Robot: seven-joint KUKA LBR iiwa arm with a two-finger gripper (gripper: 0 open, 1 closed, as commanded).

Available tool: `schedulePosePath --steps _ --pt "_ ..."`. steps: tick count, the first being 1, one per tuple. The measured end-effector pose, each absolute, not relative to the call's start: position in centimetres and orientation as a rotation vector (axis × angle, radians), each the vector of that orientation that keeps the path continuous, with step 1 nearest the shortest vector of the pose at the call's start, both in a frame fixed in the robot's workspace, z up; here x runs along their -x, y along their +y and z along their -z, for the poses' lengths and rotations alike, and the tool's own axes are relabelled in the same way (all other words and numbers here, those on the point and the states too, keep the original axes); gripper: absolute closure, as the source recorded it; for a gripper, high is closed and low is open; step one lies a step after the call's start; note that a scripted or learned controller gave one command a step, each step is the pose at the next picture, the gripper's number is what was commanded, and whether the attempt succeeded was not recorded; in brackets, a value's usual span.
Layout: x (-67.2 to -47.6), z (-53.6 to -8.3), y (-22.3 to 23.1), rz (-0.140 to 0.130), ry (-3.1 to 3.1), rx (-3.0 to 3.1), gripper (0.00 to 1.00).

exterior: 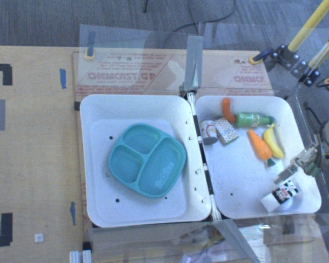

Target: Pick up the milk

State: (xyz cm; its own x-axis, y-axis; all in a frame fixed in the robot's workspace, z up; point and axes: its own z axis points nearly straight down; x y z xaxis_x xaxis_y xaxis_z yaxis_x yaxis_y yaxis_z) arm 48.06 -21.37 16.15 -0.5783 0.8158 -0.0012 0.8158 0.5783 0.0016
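The milk [281,195] is a small white carton with black cow patches. It lies on its side in the near right corner of the right bin [236,190]. My gripper [297,167] hangs just beyond and slightly right of the carton, close above it, reaching in from the right edge. It looks blurred and partly washed out, and nothing is seen held in it.
The right bin also holds a carrot [259,144], a banana [273,141], a green bottle [252,119], a second carrot [227,109], a small patterned box [226,130] and a can [208,130]. A teal divided plate [148,160] lies in the left bin [98,114].
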Motion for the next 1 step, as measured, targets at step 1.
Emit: schedulePosePath --steps 1 --pt "-48.59 -8.92 -22.0 -0.008 2.975 -0.959 0.0"
